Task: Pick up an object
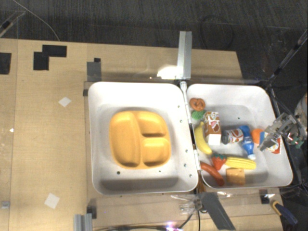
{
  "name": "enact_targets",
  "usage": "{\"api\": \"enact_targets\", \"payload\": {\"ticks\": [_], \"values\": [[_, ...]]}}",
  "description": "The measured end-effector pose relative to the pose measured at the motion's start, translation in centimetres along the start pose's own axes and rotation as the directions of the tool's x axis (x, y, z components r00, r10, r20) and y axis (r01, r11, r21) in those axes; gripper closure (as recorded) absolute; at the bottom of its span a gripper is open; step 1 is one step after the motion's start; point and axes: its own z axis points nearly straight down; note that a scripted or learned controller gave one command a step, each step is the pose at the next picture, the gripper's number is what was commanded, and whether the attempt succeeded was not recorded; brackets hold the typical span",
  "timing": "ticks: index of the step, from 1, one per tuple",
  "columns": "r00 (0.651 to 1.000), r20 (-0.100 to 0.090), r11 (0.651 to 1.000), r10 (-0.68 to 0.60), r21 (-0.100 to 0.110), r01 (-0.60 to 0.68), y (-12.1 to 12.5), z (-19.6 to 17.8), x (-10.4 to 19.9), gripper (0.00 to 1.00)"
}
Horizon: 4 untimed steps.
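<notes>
1. Two shallow white bins sit side by side on a wooden bench (pixel 43 143). The left bin (pixel 96 129) holds a yellow divided tray (pixel 140 139).
2. The right bin (pixel 269 100) holds a cluster of toy foods toward its left and middle: a banana (pixel 202 141), a corn cob (pixel 240 163), a blue bottle (pixel 247 141), a brown carton (pixel 211 122).
3. The gripper (pixel 272 137) reaches in at the right bin's right edge, just beside an orange piece (pixel 256 135) and the bottle. I cannot tell whether it is spread or clenched; nothing visibly sits within its grasp.
</notes>
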Motion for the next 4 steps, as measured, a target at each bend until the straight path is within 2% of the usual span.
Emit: {"api": "enact_targets", "payload": {"ticks": [1, 2, 3, 4], "values": [[0.97, -0.021, 0.97, -0.242, 0.004, 0.242, -0.5, -2.3, 0.5, 1.0], [0.855, -0.022, 0.855, -0.519, -0.004, 0.519, 2.5, 0.2, -3.0, 1.0], [0.832, -0.025, 0.832, -0.555, -0.005, 0.555, -0.6, 2.5, 0.7, 1.0], [0.842, -0.015, 0.842, -0.54, -0.004, 0.54, 2.3, 10.0, -2.8, 1.0]]}}
